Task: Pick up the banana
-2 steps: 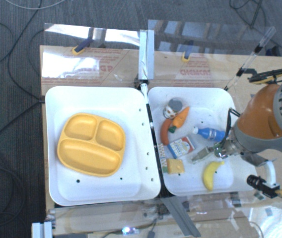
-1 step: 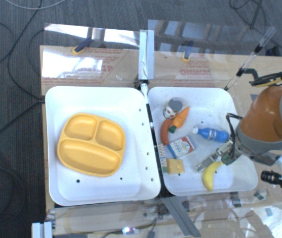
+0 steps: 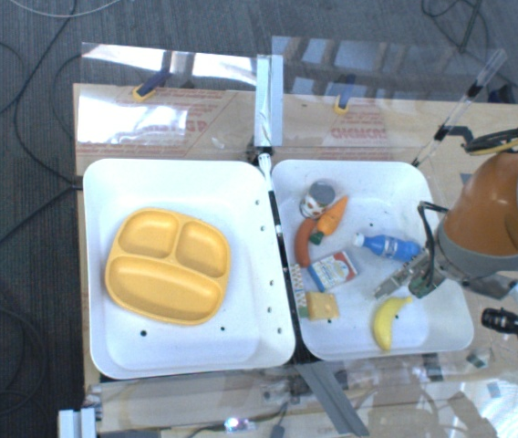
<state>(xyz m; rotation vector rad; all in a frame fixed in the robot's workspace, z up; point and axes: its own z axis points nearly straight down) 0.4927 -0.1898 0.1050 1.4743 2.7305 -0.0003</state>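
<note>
The banana [image 3: 384,323] is yellow and short. It lies near the front right corner of the right bin [image 3: 441,331], its upper tip pointing toward the arm. My gripper [image 3: 405,286] hangs just above and behind that upper tip, below the grey and orange wrist [image 3: 485,217]. Its two fingers stand apart, open, with nothing between them. The banana rests on the bin floor, not held.
In the right bin lie a blue bottle [image 3: 388,246], a carrot [image 3: 332,217], an orange sausage-like piece [image 3: 305,243], a small carton [image 3: 332,270], a tan cracker [image 3: 321,307] and a grey round item [image 3: 318,197]. The left bin [image 3: 104,190] holds a yellow divided plate [image 3: 168,265].
</note>
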